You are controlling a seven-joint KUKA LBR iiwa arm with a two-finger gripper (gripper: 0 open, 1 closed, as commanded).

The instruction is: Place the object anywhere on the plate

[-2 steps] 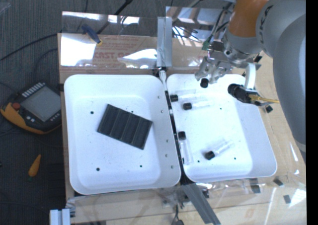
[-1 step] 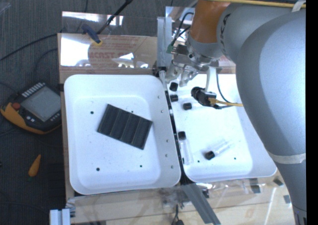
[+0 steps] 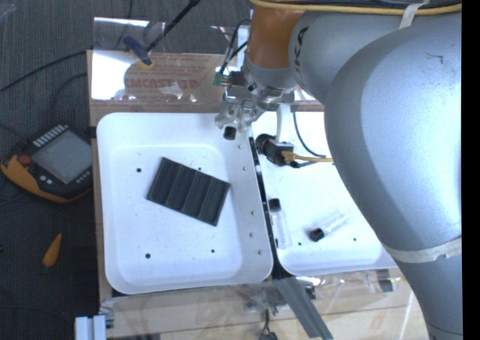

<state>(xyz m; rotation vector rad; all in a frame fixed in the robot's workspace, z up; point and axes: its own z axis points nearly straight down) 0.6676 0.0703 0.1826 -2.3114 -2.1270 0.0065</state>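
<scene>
A dark ribbed rectangular plate (image 3: 187,191) lies tilted in the middle of the left bin (image 3: 127,256). In the right bin (image 3: 352,256) a small clear tube with a black cap (image 3: 325,227) lies near the front. My gripper (image 3: 229,127) hangs over the far right corner of the left bin, close to the divider between the bins. It is well above and to the right of the plate, and far from the capped tube. I see nothing held in it.
A small black piece (image 3: 274,203) and a clear strip (image 3: 280,230) sit along the divider. The large grey arm covers the right bin's right side. A cardboard panel (image 3: 165,79) stands behind the bins, and a pendant (image 3: 52,162) lies left of the bench.
</scene>
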